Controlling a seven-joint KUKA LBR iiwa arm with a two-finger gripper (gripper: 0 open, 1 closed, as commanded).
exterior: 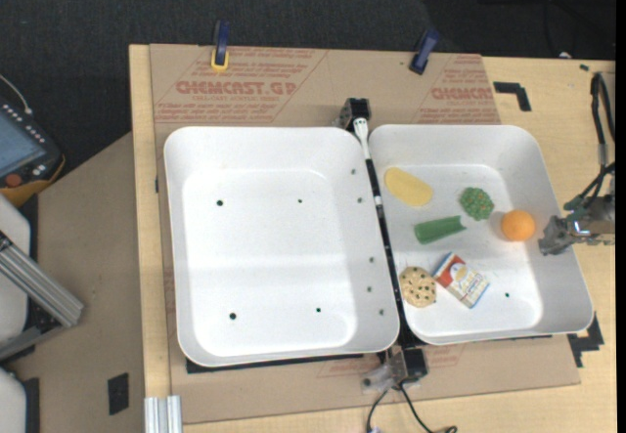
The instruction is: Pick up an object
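Brown bench (293,79) bears two bins; hand (559,236) at right bin's (558,294) rim.

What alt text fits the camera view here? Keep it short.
Overhead slanted view of two shallow white bins side by side on a bench; the right bin holds a yellow piece, green broccoli, a green stick, an orange, a cookie and a small carton. The gripper sits at that bin's right edge, beside the orange.

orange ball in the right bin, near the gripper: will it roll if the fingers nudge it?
Probably yes. The orange ball looks round and smooth, so a nudge from the gripper likely sends it rolling on the flat bin floor. It looks small, probably light.
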